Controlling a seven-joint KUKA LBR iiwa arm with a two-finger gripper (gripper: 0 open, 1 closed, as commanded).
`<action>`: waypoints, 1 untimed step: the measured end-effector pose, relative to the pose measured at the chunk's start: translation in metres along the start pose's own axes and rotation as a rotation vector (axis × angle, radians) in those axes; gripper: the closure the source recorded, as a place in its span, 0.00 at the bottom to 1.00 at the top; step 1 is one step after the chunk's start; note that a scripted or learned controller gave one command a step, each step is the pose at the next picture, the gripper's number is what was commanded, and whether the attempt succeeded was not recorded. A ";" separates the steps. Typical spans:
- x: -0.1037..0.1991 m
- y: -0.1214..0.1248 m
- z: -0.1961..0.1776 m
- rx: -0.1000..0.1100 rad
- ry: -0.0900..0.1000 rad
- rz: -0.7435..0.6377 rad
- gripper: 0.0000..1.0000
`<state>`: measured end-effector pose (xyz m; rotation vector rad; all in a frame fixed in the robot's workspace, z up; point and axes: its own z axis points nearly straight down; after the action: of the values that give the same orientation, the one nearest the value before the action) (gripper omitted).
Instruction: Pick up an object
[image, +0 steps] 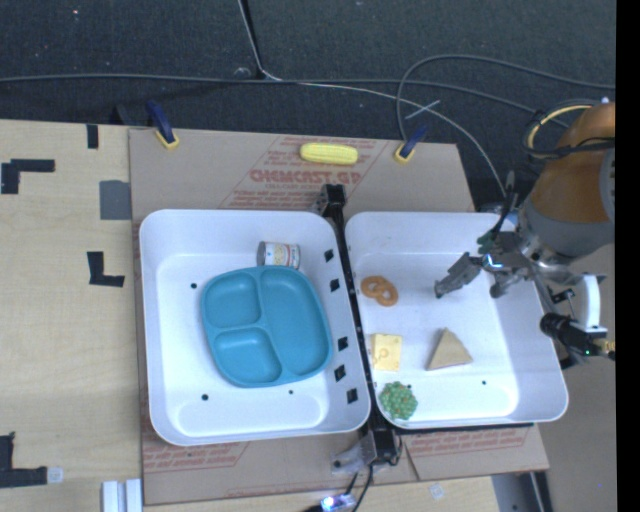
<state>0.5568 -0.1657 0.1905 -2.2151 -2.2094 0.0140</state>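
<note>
In the left bin (165, 300) lies a blue divided plate (266, 326), with a small can (279, 254) on its side just beyond the plate's far edge. A yellow corn cob (329, 153) rests on the cardboard behind the bins. The right bin (520, 390) holds a pretzel (379, 290), a yellow cheese square (386, 352), a green broccoli floret (399, 401) and a tan wedge (449, 351). Above the bin's right half hangs the gripper (478, 280), its fingers spread wide, nothing between them, touching none of the food; the wedge lies nearest, below it.
</note>
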 end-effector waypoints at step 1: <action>0.001 0.003 -0.008 -0.014 -0.003 -0.004 0.00</action>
<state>0.5600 -0.1652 0.1989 -2.2188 -2.2222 0.0014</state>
